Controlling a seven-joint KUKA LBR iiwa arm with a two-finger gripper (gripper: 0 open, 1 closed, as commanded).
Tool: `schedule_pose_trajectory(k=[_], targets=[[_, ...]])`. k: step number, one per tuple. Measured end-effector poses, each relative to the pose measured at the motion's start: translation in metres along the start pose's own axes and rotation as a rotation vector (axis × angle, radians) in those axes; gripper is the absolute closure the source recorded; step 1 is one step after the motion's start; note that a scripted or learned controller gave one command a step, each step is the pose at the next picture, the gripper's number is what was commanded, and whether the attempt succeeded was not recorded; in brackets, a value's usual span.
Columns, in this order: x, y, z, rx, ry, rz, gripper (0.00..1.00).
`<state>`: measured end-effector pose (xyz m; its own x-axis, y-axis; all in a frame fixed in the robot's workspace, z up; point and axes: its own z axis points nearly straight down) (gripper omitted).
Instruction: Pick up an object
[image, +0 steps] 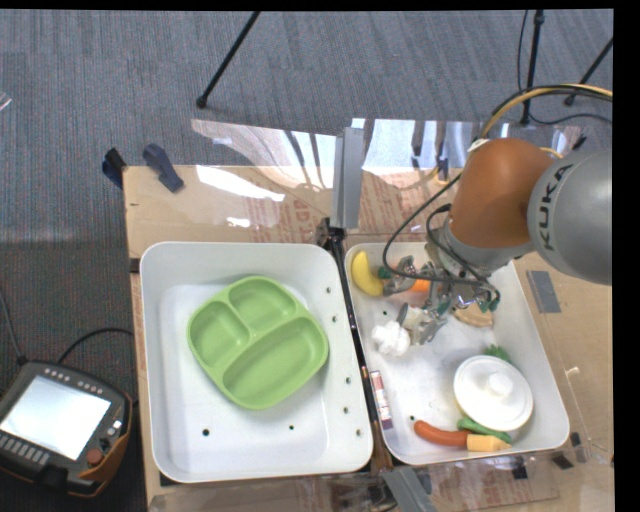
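You are looking down at a brown cardboard-covered worktop (250, 200) carrying two shallow white bins: the left white bin (160, 300) fills the middle of the frame and the right white bin (535, 350) sits touching it toward the lower right. The left one holds a single thing, a light green plastic plate with three compartments (258, 341), lying flat near its centre. The right one holds the candidates for picking: one yellow banana-shaped toy (364, 273) in its upper left corner, one small crumpled white object (391, 338) just below that, one round white lidded pot (492, 392) in the lower half, one red-orange sausage-shaped toy (440, 433) along the bottom edge, and one orange carrot toy with green leaves (486, 441) touching the pot's lower side. One grey arm with an orange band (500, 195) comes in from the upper right, and its gripper (432, 322) hangs low over the upper middle of the right bin, just beside the crumpled white object. You cannot tell from here whether the gripper is parted or closed, since cables and its metal parts blur together. One handheld controller with a pale screen (60, 425) lies on the floor at the lower left.
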<state>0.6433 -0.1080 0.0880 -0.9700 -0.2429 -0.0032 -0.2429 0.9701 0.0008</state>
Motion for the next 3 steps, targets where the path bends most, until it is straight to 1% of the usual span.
schedule_pose_trajectory(k=[1, 2, 3], targets=[[0.074, 0.013, 0.000, -0.001, 0.003, 0.018, 0.00], [0.033, 0.018, 0.000, -0.001, 0.001, -0.092, 0.00], [0.013, 0.014, -0.001, 0.000, 0.000, -0.131, 0.00]])
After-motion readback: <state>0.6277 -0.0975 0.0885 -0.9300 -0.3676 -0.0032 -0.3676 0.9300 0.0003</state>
